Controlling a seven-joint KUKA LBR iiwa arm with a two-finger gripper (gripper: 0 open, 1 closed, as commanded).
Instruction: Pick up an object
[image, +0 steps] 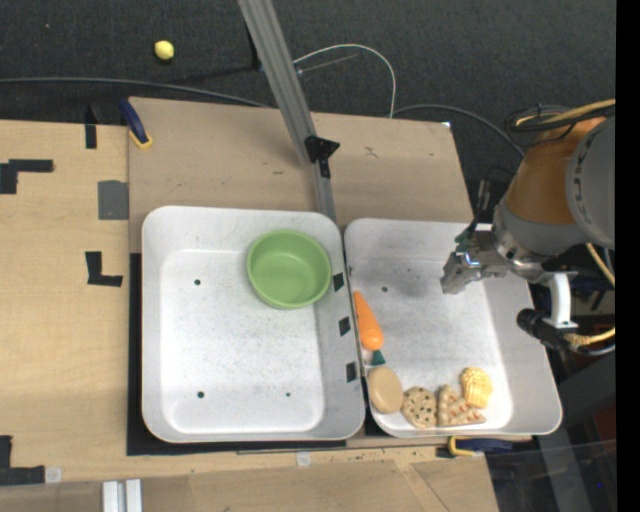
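Hanging over the upper middle of the right bin, the gripper points down at bare white floor, with the grey arm and its orange band reaching in behind it from the right. Nothing can be seen between its fingers, and from this slanted overhead angle their spread cannot be made out, so whether it is closed or apart cannot be told. Every loose object lies below and mostly to the left of the gripper, well apart from it. Nearest is the carrot, orange with a green end, lying along the bin's left wall, down and to the left of the gripper. Further down that same side sits a pale oval roll, and just beside it, running rightward along the bottom edge, are a round chocolate-chip cookie, a pink-and-tan waffle-like piece and a yellow corn piece, the last of these almost straight below the gripper. Far to the gripper's left, across the divider, the left bin holds a green bowl standing upright in its upper right corner, roughly level with the gripper.
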